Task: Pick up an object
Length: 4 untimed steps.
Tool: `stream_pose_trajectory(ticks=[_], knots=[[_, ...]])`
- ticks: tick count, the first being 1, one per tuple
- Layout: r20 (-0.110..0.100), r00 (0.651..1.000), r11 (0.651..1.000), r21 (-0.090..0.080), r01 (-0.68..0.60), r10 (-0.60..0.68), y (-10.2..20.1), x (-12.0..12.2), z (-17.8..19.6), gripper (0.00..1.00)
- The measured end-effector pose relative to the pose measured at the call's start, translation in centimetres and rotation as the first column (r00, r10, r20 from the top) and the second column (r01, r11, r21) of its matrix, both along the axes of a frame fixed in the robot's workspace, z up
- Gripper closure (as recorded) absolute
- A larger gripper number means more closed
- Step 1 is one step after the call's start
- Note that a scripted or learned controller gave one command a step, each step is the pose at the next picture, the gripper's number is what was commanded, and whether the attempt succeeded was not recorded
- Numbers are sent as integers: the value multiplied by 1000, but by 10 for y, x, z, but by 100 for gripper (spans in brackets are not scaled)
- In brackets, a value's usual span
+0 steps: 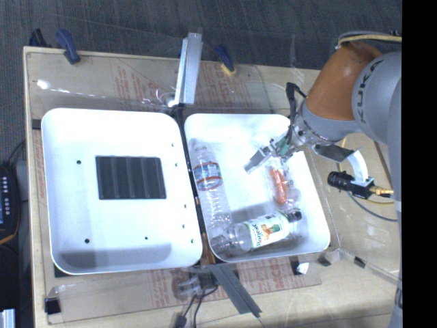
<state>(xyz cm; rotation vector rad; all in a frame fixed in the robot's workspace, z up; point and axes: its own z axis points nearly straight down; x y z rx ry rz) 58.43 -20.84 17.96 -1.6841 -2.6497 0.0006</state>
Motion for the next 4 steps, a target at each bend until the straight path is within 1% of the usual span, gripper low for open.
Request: stream_pose_trajectory(ticks=[1,2,3,4], knots=[[1,1000,1000,-1,-4,4,1,1,11,100],[1,1000,1000,-1,-4,4,1,1,11,0],[-1,998,998,0,-59,59,0,6,-12,0],[-1,998,998,1,-68,68,0,5,-14,0]])
